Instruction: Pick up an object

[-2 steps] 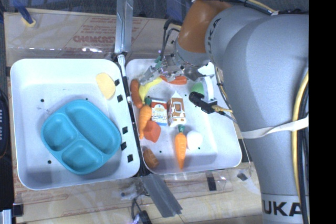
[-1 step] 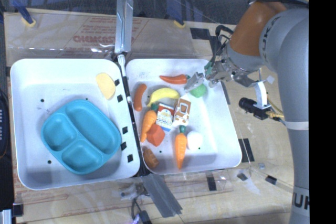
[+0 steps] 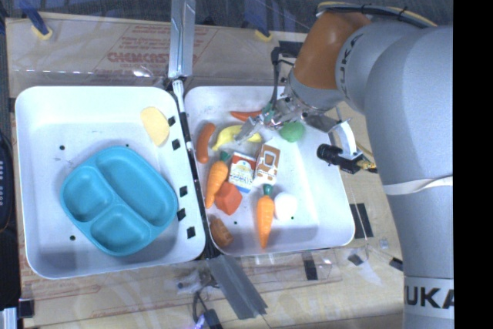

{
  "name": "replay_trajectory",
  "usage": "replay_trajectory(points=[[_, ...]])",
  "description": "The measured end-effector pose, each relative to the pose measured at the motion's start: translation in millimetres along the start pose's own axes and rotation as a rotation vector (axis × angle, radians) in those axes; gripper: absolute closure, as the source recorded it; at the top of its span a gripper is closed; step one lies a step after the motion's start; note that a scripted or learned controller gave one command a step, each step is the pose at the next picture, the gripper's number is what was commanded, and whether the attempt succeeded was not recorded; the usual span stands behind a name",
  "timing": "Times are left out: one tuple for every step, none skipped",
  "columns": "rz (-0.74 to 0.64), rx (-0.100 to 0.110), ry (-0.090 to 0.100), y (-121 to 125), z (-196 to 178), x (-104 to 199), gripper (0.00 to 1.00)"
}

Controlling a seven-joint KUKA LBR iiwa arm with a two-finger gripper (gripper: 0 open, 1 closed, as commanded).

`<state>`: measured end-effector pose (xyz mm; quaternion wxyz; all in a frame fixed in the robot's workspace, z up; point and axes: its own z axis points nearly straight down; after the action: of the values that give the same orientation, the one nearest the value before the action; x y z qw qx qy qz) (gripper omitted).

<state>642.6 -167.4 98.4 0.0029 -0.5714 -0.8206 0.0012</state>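
Observation:
My gripper [image 3: 260, 122] hangs low over the back of the right bin [image 3: 327, 196], just above a yellow banana-like toy [image 3: 228, 137] and a thin red chili [image 3: 245, 115]. A green round toy [image 3: 293, 132] lies right beside it. In front of the gripper lie two small cartons [image 3: 254, 164], a red-brown sausage [image 3: 204, 142], an orange carrot [image 3: 216, 179], a second carrot [image 3: 264, 218], a red block [image 3: 229, 199], a white egg [image 3: 286, 205] and a brown piece [image 3: 220, 231]. I see nothing lifted off the bin floor.
The left bin [image 3: 46, 119] holds a blue divided plate [image 3: 119, 198] and a pale yellow piece [image 3: 155, 125] near the wall between the bins. The grey arm with its orange band [image 3: 327, 50] fills the right side above the right bin.

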Motion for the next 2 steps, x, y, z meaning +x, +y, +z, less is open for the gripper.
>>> replay_trajectory(points=[[0.008, -0.007, -0.004, 38.5, -28.2, 59.8, 0.00], [-0.018, -0.004, -0.007, -48.4, -59.8, 3.7, 0.00]])
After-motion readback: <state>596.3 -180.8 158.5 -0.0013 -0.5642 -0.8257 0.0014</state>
